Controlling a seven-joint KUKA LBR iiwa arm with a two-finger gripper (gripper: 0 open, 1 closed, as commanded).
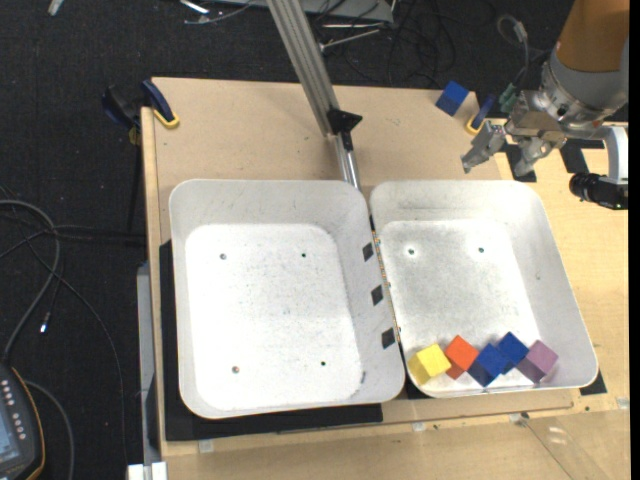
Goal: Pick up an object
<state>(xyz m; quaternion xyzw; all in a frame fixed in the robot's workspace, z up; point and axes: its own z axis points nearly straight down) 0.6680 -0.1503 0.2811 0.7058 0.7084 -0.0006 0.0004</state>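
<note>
Plywood tabletop (250, 128) carries two bins; the tool (505, 156) hangs wide and empty, and should descend squarely over the small orange cube (461, 351), clear of neighbours.

Two bins side by side on bench (250, 128); left bin (190, 218), right bin (540, 228); four blocks (485, 358) in a row along right bin's near edge, touching; one block (453, 97) on bench behind right bin; gripper (505, 153) over right bin's far edge.

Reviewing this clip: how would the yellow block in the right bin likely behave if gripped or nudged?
The yellow block looks rigid and flat-faced, so it probably won't roll. It seems small, likely light. It touches the orange block by the right bin wall, so a nudge may shift both.
</note>
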